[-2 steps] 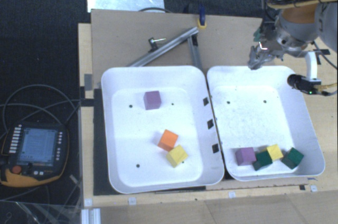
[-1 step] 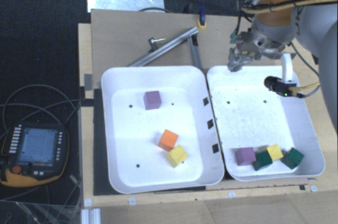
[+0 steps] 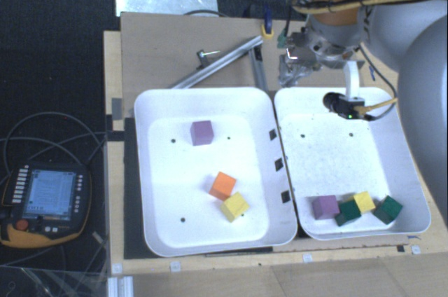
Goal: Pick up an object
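Note:
The left bin (image 3: 150,148) holds a purple cube (image 3: 201,132) near its back, with an orange cube (image 3: 223,184) and a yellow cube (image 3: 235,206) touching each other near its front. Along the front wall of the right bin (image 3: 402,148) lie a purple cube (image 3: 325,206), a dark green cube (image 3: 347,211), a small yellow cube (image 3: 364,202) and another green cube (image 3: 388,209). My gripper (image 3: 289,73) hangs above the back left corner of the right bin, far from all the cubes, with nothing seen in it.
A metal bar (image 3: 217,61) lies slanted on the bench behind the left bin. A black sensor with a cable (image 3: 341,104) hangs over the right bin's back. A teach pendant (image 3: 45,197) sits on the floor at left. The arm's bulk (image 3: 413,22) covers the upper right.

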Controlling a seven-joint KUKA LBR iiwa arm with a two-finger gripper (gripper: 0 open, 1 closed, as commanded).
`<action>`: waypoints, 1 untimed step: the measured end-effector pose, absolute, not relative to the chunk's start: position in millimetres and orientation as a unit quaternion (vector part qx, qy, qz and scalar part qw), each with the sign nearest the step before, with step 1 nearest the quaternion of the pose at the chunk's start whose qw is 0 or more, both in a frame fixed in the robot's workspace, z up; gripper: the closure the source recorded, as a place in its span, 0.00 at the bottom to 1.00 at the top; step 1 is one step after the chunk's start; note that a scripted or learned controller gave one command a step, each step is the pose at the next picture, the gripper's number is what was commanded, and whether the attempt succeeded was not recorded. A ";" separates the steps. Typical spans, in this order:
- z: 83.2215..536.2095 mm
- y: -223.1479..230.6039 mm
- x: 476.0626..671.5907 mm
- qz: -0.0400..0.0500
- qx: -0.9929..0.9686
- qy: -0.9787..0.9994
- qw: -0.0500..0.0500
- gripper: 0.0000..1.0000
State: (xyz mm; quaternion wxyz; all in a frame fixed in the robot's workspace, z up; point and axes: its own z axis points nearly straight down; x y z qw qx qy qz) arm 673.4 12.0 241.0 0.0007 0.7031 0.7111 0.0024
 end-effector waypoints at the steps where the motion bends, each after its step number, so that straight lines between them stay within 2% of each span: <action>1: 233.5 57.7 674.3 0.001 0.703 0.711 0.000 1.00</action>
